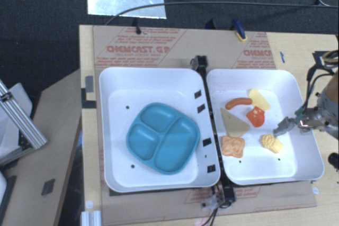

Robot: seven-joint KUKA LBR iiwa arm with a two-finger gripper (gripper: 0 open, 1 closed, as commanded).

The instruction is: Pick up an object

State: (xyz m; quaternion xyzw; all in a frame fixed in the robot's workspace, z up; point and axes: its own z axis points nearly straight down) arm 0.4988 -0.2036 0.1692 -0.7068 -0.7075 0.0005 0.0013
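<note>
Camera view: gripper poised beside yellow toy in right bin

Gripper [280, 127] sits low over the right bin [310, 166], entering from the right edge. Whether anything sits between its tips: cannot tell, tips too small and blurred. Nearest candidate is the yellow corn piece [271, 142], just below and slightly left of the tip, long axis running upper-left to lower-right. Red piece [255, 117] lies further left, next to the tan wedge [233, 123]. Judgement: a short drop toward the corn piece is the likely next move.
</note>
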